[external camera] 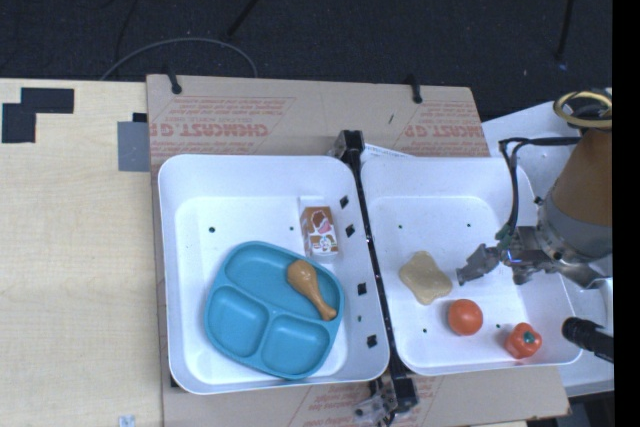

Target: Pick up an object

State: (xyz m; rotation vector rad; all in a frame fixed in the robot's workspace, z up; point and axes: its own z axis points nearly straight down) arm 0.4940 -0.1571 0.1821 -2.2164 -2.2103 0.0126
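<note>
Red pepper (523, 341) and tomato (464, 317) are lying loose in right bin (440, 215); gripper (480, 267) is hovering beside bread (425, 277), jaws apart, holding nothing.

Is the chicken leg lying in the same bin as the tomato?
No, the chicken leg lies on the blue tray in the left bin, while the tomato sits in the right bin.

From where I stand, the arm (590, 185) runs off the frame at three o'clock. The small packet (320, 230) in the left bin (185, 215) carries print too tiny to read. The gripper (485, 263) is dark and blurred.
</note>
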